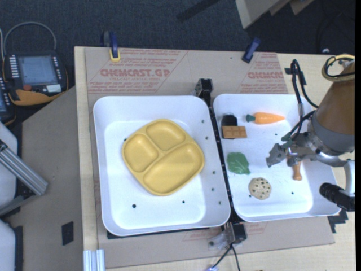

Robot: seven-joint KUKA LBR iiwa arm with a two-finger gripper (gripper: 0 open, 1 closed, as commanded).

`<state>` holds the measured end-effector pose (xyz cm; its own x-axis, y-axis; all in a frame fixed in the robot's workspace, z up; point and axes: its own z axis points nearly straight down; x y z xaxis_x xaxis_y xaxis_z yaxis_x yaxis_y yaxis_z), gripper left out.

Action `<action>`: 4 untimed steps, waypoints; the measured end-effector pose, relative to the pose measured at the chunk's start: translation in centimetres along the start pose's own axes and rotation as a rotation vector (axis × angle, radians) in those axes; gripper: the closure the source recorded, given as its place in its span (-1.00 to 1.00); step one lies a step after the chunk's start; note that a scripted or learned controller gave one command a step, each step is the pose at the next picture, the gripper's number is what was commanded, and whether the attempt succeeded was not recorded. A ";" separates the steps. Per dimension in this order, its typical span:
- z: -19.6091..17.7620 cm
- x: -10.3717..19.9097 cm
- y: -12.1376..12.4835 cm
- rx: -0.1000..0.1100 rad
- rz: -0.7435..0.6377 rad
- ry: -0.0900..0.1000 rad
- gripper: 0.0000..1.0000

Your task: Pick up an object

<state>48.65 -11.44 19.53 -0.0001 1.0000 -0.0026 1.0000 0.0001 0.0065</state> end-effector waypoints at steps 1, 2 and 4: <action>-3.4 0.0 0.2 0.001 -0.001 0.001 1.00; -4.1 5.6 2.1 0.003 -0.007 0.004 1.00; -5.2 15.2 5.8 0.003 -0.005 0.003 1.00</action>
<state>54.44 3.74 24.72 -0.0051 1.0000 0.0005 1.0000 0.0051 0.0034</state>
